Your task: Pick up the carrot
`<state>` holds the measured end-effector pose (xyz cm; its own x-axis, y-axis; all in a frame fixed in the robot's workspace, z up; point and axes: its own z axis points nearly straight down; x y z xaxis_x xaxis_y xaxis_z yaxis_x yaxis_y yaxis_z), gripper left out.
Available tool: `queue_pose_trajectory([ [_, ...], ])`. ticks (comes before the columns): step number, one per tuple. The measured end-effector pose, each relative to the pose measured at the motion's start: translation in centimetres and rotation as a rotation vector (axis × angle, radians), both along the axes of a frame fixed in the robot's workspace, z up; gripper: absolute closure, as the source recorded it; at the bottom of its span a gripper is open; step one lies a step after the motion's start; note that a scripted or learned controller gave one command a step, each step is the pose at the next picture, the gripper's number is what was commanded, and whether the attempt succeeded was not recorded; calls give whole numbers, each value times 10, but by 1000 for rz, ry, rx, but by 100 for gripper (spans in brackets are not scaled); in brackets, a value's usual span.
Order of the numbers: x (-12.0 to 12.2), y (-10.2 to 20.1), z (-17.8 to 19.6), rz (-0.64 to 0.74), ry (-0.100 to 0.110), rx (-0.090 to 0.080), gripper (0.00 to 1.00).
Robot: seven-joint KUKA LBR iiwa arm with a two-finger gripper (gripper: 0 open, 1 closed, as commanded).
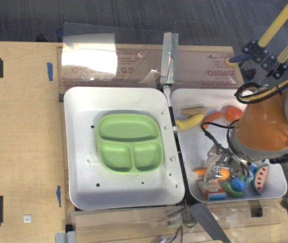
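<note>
Two white bins share the bench; the carrot (210,172) lies in the lower part of the right bin (280,186), long axis roughly left-right. Directly over it is the tool (218,167), touching or nearly; its grip state I cannot tell.

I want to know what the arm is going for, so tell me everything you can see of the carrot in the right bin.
The carrot is a small orange piece, plastic-looking, lying low in the right bin near its front. Its narrow end pokes out toward the divider between the bins; the rest is hidden under the claw, which sits right over it. Whether the claw actually touches or grips it cannot be told. A blue toy and a green one crowd its right side.
</note>
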<state>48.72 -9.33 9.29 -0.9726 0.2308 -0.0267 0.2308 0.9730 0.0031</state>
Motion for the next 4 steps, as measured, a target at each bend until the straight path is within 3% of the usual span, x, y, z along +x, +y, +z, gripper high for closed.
queue_pose_trajectory([
  [1,-5,-3,12,166,18,0,100],
  [2,-5,-3,12,166,18,0,0],
  [3,-2,-1,-2,213,9,-3,0],
  [4,-2,-3,-2,138,10,0,0],
])
